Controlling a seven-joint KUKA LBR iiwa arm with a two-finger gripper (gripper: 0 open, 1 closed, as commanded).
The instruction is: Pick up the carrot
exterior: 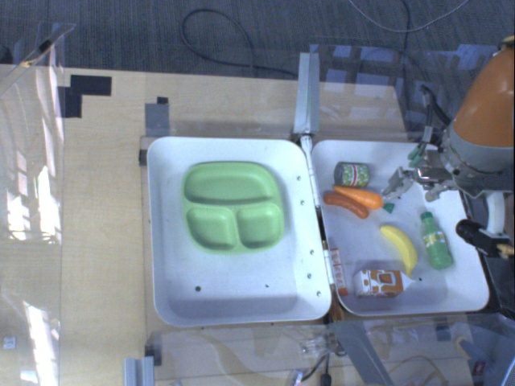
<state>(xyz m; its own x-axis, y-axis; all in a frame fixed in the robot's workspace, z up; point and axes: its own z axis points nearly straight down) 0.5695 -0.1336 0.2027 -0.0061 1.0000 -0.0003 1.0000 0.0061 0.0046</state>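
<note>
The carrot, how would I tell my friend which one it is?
Look in the right white bin, near its left wall. The carrot lies just below the small green can, atop a reddish sausage. It is the only orange thing, long and tapering, with a green tip.

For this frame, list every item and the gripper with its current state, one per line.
carrot: lying in the right bin, on the sausage, not gripped
sausage: lying flat
can: on its side
banana: lying flat
green bottle: lying down
small carton: lying down
green plate: flat in the left bin
gripper: open, just right of the carrot
</note>
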